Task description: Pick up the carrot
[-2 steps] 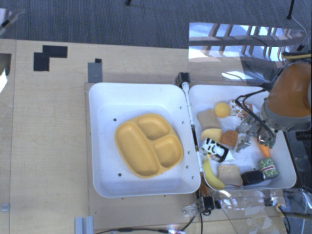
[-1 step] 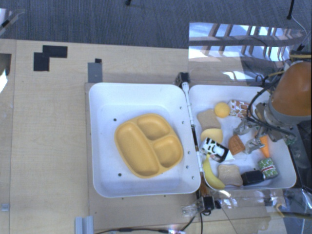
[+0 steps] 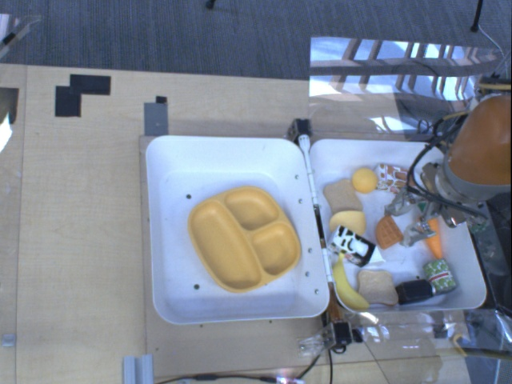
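Pale wood bench (image 3: 80, 238) under grey carpet carries two shallow white plastic bins side by side; the left bin (image 3: 168, 214) holds a glossy yellow moulded tray with three compartments (image 3: 242, 237), and the right bin (image 3: 472, 290) is crowded with small toy foods.

Reaching in from the right, the grey arm with its orange band (image 3: 478, 146) hangs over the right bin, and its metal two-finger gripper (image 3: 416, 221) sits low among the items. Whether it is parted or clamped cannot be told from this slant.

Just right of the gripper, nearly touching it, lies the small orange carrot (image 3: 434, 242), a smooth tapered plastic piece. Its long axis appears to run near to far with a slight tilt, close to the bin's right wall. Part of it is hidden by the wrist. Nothing shows it between the fingertips, so I judge the grasp not yet made; a short shift right and a closing across the narrow width would suit it.

Around it sit a ridged tan cracker-like wedge (image 3: 389, 232) on the left, a green-and-white patterned can (image 3: 438, 275) nearer, a round yellow ball (image 3: 365, 180) farther left, and a curved yellow banana (image 3: 346, 282) near the dividing wall.
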